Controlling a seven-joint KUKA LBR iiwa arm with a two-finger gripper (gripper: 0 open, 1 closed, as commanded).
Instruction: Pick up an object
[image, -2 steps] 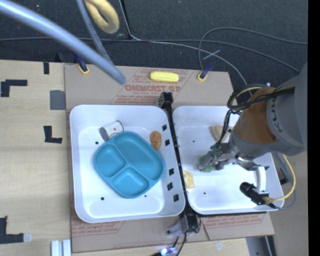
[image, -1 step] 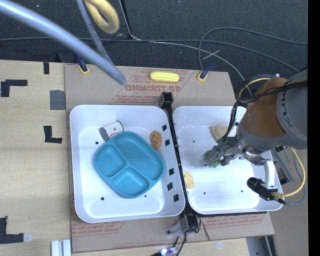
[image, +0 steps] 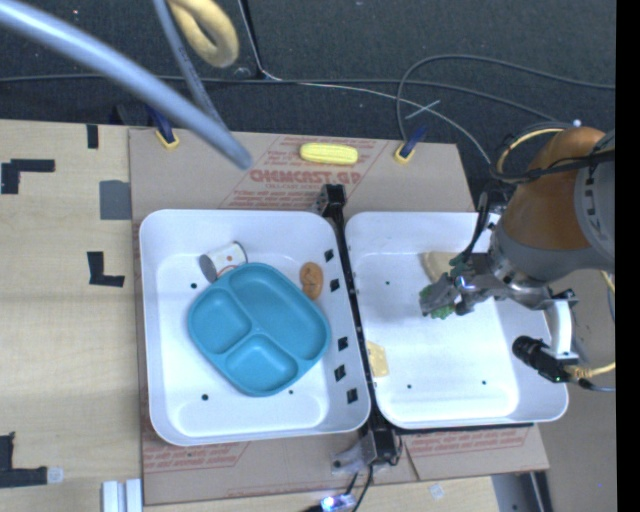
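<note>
— Wooden desk (image: 60, 330), cardboard sheet (image: 290, 175) on it, two white bins side by side. What's in the left bin (image: 160, 330)?

— Blue tray (image: 258, 327) with three compartments, lying at a slant. Above it, a small white cup (image: 222, 261) on its side, and a brown lump (image: 312, 279) near the divider.

— And the right bin (image: 450, 400)?

— A pale beige piece (image: 436, 264) near its top, partly behind the hand (image: 440, 300). A small yellowish scrap (image: 377, 358) lies at its left wall.

— The arm (image: 550, 215)?

— Grey with an orange band, reaching in from the right, wrist bent down and leftward over the right bin.

— The hand, open or closed?

— Cannot tell; it is a dark, greenish blur low over the bin floor, just below the beige piece. Nothing is visibly held.

— Anything else?

— A yellow thing (image: 328, 153) on the cardboard above the bins.
</note>
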